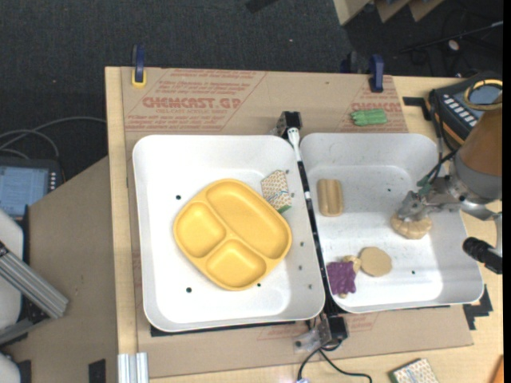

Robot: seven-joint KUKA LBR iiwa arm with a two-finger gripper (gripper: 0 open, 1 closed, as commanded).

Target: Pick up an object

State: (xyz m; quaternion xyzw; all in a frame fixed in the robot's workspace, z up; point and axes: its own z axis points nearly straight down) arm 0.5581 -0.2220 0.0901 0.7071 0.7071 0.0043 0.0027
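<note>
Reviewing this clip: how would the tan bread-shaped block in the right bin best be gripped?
Take the tan block across its narrow width, coming straight down from above. It lies flat with its long axis running away from the camera, apart from the other items and a little off the bin wall.

This looked like a robotics lab. Two white bins [152,214] sat on a brown board [200,98] printed with a maker's name and held by blue clamps [139,62]. Loose cables [48,134] trailed over dark carpet [160,14], and a control pendant [467,102] lay nearby.
</note>
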